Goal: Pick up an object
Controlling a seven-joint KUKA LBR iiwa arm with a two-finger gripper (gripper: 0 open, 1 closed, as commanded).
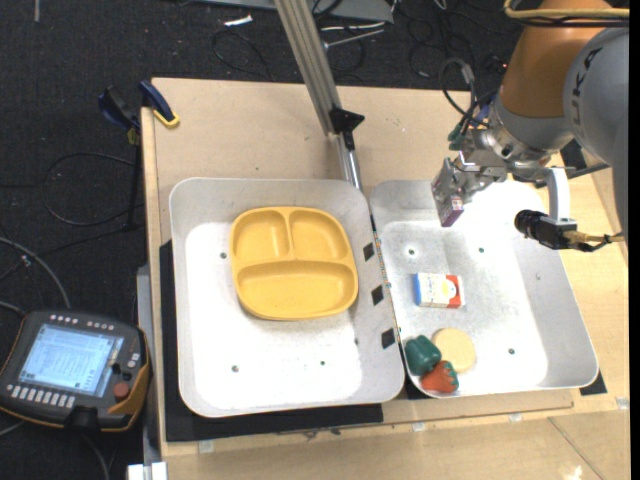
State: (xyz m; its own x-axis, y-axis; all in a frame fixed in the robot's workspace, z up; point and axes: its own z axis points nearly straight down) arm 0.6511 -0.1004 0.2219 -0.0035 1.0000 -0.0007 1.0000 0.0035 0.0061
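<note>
We judge we are at the approach: our hand (450,206) hangs at twelve o'clock over the right bin (560,308), grip unreadable, and must next descend on the small carton (437,289) mid-bin or the toy vegetables (430,364) at seven; the left bin (200,268) holds a yellow tray (293,262).

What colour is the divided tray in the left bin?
Yellow: the divided tray shows plainly in the camera view.
</note>
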